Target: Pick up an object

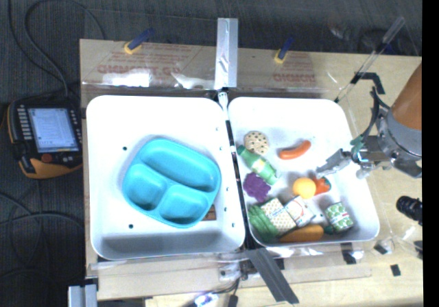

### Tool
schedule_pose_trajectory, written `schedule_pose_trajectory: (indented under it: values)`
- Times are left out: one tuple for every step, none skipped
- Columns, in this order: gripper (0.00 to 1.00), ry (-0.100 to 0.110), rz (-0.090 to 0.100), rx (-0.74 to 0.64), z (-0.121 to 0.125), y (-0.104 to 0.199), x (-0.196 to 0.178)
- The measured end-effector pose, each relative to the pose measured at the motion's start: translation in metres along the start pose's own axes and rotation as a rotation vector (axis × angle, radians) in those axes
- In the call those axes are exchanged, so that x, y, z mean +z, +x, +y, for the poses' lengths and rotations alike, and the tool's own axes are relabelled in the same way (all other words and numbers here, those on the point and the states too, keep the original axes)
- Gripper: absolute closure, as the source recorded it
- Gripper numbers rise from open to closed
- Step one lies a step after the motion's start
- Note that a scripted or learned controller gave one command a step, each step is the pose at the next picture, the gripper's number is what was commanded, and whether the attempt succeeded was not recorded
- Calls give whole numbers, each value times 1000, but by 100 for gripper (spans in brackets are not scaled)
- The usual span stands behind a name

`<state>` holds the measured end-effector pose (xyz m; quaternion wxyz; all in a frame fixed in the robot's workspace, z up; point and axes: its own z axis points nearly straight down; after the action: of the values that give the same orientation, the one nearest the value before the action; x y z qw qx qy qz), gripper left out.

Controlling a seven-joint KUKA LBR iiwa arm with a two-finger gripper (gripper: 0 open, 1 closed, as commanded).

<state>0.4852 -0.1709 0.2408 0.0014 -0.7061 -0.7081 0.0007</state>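
Note:
The right bin (343,117) holds several toy foods: a speckled cookie (256,140), a red sausage (295,150), a green bottle (258,164), purple grapes (256,186), an orange ball (304,187), a patterned carton (285,212), a green-and-white can (339,216) and a carrot (302,234). My gripper (337,161) hangs over the right part of this bin, just up and right of the orange ball, beside a small red piece (322,185). I see nothing held in it.
The left bin (110,117) holds a blue divided tray (171,181). A metal post (226,52) stands behind the wall between the bins. A teach pendant (44,136) lies off the bench at the left. Cables and a black bracket (374,93) sit near the arm.

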Motion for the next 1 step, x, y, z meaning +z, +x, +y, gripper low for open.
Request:
schedule_pose_trajectory:
  values:
    - [0,0,-1,-88,29,-7,59]
